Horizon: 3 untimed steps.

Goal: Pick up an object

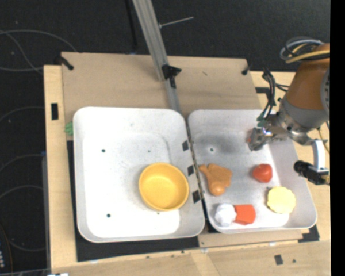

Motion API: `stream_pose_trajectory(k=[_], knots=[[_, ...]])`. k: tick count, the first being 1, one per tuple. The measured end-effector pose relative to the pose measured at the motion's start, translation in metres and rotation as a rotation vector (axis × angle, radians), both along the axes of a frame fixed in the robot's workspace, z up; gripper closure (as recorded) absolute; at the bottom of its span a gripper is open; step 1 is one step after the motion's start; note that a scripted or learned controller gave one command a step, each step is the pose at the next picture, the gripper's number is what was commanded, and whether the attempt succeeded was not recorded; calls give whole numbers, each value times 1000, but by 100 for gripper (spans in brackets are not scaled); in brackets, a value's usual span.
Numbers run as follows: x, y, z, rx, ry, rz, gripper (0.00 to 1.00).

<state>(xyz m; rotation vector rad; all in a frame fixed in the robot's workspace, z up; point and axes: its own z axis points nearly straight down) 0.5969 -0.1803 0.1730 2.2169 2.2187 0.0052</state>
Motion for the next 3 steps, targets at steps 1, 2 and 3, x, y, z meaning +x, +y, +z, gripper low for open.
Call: stream_pose_trajectory(k=[1, 2, 3], knots=[[1, -4, 41, 0, 4, 1, 100], [1, -5, 79, 0, 4, 2, 100], [13, 40, 68, 1, 6, 2, 100]])
